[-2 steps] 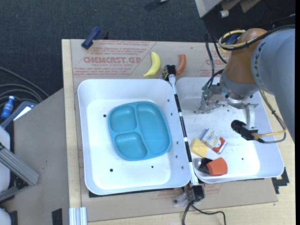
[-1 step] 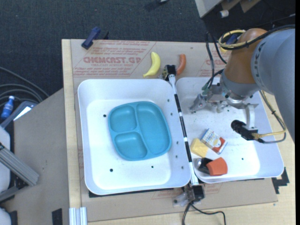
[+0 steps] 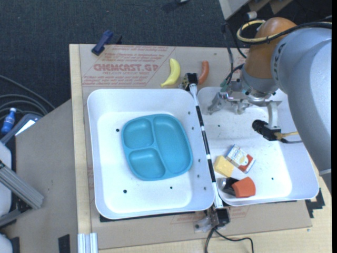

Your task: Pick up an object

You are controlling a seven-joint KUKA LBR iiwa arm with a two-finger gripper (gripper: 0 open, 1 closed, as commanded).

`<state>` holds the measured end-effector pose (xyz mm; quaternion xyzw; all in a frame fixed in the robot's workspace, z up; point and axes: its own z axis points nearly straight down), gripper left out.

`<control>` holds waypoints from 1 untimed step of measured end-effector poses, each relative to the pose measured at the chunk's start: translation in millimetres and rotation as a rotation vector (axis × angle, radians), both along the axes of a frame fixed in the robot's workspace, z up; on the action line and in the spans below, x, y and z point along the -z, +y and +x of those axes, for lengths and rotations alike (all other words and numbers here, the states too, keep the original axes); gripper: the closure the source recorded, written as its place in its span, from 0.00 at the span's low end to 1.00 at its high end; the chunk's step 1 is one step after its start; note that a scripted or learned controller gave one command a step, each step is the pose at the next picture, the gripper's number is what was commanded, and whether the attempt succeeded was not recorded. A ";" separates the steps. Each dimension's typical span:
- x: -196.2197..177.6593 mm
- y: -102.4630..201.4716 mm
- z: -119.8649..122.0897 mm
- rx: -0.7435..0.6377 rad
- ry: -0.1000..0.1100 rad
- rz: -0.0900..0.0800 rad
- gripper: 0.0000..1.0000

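Gripper (image 3: 227,102) low over far end of right bin (image 3: 295,191), beside divider between bins; nothing seen in its grasp, grip state unclear. Yellow block (image 3: 223,166), small red-and-white box (image 3: 241,159) and orange cup (image 3: 244,187) cluster at right bin's near-left corner. Blue sectioned tray (image 3: 156,146) lies mid left bin (image 3: 105,157). Banana (image 3: 171,73) and orange carrot-like piece (image 3: 203,71) rest on bench's far edge, beyond bins. Red print there reads "CHEMCAST".
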<state>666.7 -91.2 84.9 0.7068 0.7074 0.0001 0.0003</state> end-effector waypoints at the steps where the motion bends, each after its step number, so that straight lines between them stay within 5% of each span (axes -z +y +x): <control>1: -10.6 0.2 0.7 -0.001 -0.002 -0.002 1.00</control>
